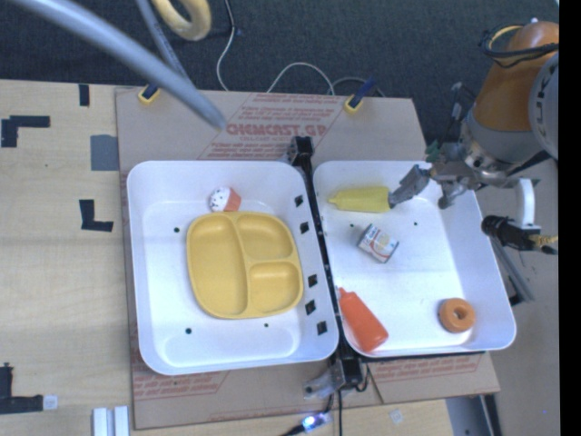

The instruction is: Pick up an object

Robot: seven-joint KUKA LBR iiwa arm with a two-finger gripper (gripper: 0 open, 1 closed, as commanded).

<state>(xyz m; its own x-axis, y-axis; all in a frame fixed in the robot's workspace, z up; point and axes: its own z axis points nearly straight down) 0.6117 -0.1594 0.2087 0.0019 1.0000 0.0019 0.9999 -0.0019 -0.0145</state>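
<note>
In the camera view we see two shallow white bins side by side on a cardboard sheet on the tabletop. The left bin point(150, 243) holds a yellow divided plate point(243, 263), with a small white-and-orange toy point(222, 199) just beyond its far rim. The right bin point(481, 271) holds a yellow corn cob point(359, 199) near the far wall, a small labelled can point(377, 242) lying on its side near the middle, an orange bottle point(363, 322) against the divider at the near edge, and a glazed doughnut point(456, 315) toward the near right corner.

The arm reaches in from the right, and its gripper point(406, 186) sits low at the corn cob's right end, a dark finger touching or just over that tip. We cannot tell how the jaws stand, and nothing shows between them.

We judge this to be the approach to a grasp, with the corn cob the likely target and no object lifted yet. The next move calls for settling the jaws across the cob's rounded body, closing squarely so it does not roll or squirt toward the bin wall, then lifting straight up.
</note>
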